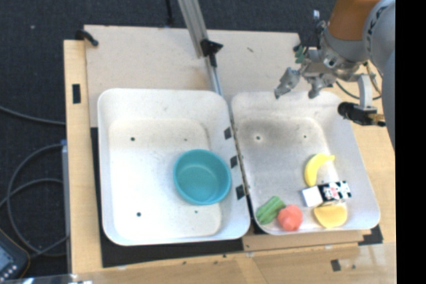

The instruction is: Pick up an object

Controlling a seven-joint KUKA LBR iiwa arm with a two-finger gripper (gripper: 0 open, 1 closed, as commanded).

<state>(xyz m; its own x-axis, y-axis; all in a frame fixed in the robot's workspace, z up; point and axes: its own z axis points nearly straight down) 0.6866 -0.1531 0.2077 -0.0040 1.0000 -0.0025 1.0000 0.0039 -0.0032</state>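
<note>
Camera view shows the gripper (297, 86) with fingers apart and holding nothing above the far rim of the right bin (291, 108), while the banana (317, 168) lies near that bin's near right corner.

Grey arm (378, 23), orange band, looped cables, metal hand (297, 84).

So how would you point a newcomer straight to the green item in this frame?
Take the right bin, the one nearer the arm, and follow it down to its near-left corner. The green object lies there tilted, touching the round red object on its right. It is the only green thing among yellow, red and white neighbours.
</note>
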